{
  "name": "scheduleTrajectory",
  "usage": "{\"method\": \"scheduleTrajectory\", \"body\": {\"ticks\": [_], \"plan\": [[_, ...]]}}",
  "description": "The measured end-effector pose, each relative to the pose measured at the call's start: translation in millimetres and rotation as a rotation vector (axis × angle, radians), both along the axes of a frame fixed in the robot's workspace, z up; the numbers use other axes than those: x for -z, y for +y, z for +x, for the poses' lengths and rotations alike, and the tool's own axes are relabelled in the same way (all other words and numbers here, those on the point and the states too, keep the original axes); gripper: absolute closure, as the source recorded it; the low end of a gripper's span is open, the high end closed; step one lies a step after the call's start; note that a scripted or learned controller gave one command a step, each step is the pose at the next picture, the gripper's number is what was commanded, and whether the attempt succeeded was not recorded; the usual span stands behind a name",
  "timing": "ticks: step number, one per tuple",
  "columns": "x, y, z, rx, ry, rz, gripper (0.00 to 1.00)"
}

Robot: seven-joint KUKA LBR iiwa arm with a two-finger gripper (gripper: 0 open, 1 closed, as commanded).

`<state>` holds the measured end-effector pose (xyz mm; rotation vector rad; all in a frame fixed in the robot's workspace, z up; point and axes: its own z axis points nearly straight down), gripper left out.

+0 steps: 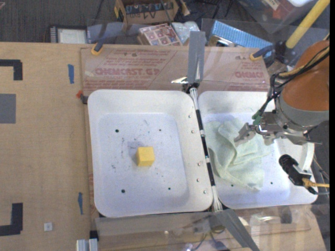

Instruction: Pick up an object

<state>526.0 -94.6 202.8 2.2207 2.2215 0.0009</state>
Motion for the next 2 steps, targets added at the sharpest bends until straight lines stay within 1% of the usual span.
{"method": "scheduleTrajectory", "body": {"ticks": [1,2], "plan": [[51,-21,-33,-0.286,0.002,0.001,0.0],[115,-30,-45,-0.637,-0.005,-0.002,0.0]]}}
